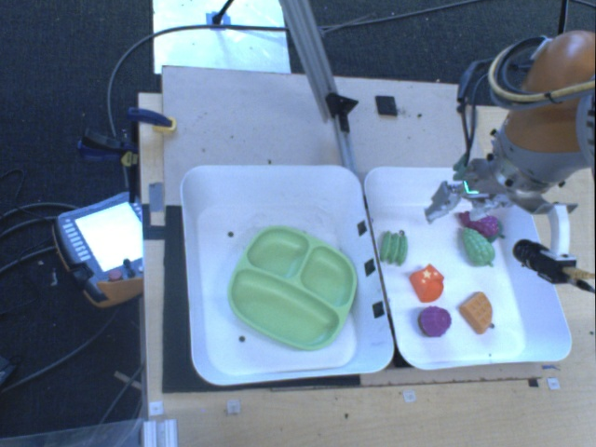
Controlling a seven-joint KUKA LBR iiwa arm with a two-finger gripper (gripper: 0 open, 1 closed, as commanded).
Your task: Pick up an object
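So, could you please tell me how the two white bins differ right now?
The left white bin holds one green divided plate; the right white bin holds several small toy foods. The end effector is above the right bin, not the left. Both are shallow and white.

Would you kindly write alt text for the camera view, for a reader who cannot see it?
A robot arm's gripper hovers over the right bin, which holds toy foods: green pea pods, an orange-red pepper, a purple piece. The left bin holds a green divided plate.

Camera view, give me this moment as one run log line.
gripper: over right bin, nothing seen held | nearest: purple toy, green toy | left bin: green plate
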